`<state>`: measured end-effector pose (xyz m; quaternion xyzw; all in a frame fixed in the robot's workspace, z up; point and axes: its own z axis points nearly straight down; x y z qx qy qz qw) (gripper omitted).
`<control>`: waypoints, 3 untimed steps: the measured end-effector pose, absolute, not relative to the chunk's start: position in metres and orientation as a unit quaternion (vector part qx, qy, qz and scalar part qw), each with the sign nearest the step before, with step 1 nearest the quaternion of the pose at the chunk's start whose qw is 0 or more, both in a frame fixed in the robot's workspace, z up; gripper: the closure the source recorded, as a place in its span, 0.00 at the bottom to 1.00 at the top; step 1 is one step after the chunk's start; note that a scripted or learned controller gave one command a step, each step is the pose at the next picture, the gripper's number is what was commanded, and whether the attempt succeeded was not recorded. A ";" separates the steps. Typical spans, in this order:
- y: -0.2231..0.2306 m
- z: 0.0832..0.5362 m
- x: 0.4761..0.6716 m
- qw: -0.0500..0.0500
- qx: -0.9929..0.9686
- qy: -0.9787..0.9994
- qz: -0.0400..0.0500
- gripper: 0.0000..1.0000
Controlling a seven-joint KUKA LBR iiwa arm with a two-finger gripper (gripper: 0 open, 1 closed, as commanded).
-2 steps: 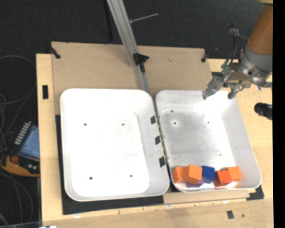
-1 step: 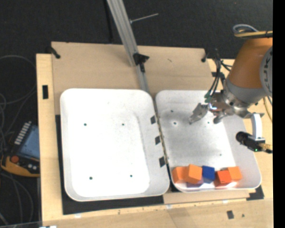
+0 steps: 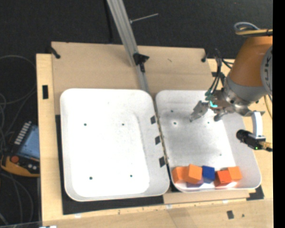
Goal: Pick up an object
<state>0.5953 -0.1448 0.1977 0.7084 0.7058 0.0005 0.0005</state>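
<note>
Orange blocks and blue block – in row along right bin's near wall.

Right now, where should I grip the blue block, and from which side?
Take the blue block from straight above, fingers on its far and near faces. Orange blocks flank it left and right, apparently touching, so those sides look blocked. The near bin wall sits close, so that finger's gap is tight. The gripper hovers farther back.

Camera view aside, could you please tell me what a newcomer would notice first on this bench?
Probably the row of orange and blue blocks bunched along the near wall of the right-hand shallow white bin. Next, the grey arm's orange band at the right, with its gripper poised over that bin's far half, well away from the blocks.
</note>
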 end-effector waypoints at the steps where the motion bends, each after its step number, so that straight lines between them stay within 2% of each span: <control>1: -0.137 0.120 0.512 -0.005 0.708 0.706 -0.003 0.00; 2: -0.090 0.098 0.485 0.004 0.707 0.707 0.001 0.00; 3: -0.080 0.279 0.486 0.005 0.705 0.709 0.003 0.00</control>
